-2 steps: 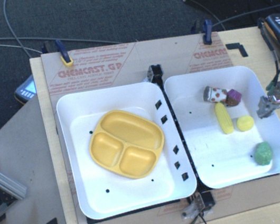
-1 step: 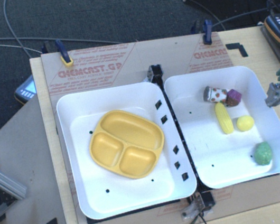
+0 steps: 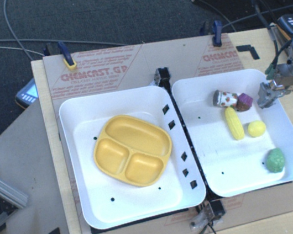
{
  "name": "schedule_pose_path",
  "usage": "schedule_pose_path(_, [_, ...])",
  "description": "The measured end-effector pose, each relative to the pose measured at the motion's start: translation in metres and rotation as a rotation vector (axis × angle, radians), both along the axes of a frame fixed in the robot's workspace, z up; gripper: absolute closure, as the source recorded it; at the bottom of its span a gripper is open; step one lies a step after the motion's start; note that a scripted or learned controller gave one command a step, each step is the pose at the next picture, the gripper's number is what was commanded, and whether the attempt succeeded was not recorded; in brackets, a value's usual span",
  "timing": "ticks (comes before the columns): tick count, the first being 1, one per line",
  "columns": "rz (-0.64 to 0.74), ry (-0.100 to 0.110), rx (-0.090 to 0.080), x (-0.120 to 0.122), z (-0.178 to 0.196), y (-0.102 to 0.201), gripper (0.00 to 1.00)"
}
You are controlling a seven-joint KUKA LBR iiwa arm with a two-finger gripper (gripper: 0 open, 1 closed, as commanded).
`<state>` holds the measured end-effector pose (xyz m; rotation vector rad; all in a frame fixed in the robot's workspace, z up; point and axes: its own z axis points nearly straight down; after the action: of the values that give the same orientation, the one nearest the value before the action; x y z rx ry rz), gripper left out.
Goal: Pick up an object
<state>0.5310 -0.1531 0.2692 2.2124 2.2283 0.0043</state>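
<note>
The bench (image 3: pixel 99 71) is seen carrying two white bins side by side; the left bin (image 3: pixel 95 206) is occupied by a yellow divided tray (image 3: pixel 132 149), lying roughly at its centre. The right bin (image 3: pixel 225 183) serves as landmark: along its right half a yellow corn cob (image 3: pixel 234 123) is laid lengthwise, with a small yellow lemon (image 3: pixel 257 128) just beside it on the right; a small can-like object (image 3: pixel 223 98) and a purple piece (image 3: pixel 244 102) are found touching at the cob's far end; a green broccoli-like lump (image 3: pixel 275 160) is placed near the bin's near right corner. The gripper (image 3: pixel 269 95) is positioned at the bin's right rim, close to the purple piece; nothing is seen between its fingers, and how far they are spread cannot be told.
</note>
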Motion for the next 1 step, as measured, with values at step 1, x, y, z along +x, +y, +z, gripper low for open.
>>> schedule_pose_path(1, [0.000, 0.005, 0.002, 0.0058, -0.0105, 0.0606, 1.00])
